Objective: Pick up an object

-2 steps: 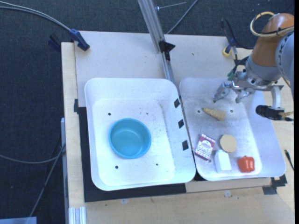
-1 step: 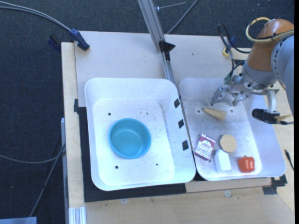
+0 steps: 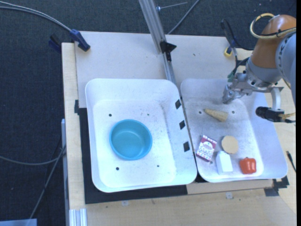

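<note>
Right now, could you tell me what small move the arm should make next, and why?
Probably shift the gripper a little toward the near edge and lower it over the cone. The gripper sits at the far end of the right bin, the cone lies closest to it, and it stands apart from the other items, so a grasp looks least crowded there.

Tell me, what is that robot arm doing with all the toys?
The robot arm is trying to pick something up. Its gripper hangs over the far end of the right bin, near a tan cone-shaped piece. It has nothing in it yet. Closer to us in that bin lie a red-and-white packet, a round tan disc, a white block and a red pepper toy. The left bin holds a blue bowl.
</note>
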`<action>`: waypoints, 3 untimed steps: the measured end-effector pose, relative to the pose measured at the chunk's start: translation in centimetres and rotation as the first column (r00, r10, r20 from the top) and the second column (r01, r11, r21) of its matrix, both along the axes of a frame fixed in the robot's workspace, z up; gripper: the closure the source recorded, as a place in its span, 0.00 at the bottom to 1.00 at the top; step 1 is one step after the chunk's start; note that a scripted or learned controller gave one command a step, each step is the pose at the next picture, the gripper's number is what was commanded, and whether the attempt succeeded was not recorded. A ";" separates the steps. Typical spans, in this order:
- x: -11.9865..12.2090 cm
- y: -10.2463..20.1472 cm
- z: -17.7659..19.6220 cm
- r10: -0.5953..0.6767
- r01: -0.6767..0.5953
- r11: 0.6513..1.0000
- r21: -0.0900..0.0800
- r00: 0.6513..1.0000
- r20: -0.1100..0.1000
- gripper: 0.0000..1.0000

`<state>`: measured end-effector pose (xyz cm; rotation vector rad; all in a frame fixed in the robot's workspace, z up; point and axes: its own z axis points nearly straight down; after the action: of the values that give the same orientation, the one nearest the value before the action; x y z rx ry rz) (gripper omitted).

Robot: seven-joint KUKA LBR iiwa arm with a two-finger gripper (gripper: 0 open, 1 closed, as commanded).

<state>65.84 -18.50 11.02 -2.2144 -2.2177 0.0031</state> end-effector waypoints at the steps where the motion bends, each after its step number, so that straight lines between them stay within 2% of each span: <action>1: 0.7 0.4 6.7 0.000 0.000 1.000 -0.005 1.000 0.018 1.00; 2: 0.9 0.4 11.4 0.000 0.000 1.000 -0.005 1.000 0.016 1.00; 3: 0.8 5.8 10.8 0.004 -0.004 1.000 0.002 1.000 -0.002 1.00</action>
<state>66.63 -12.69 21.84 -2.2084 -2.2200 0.0034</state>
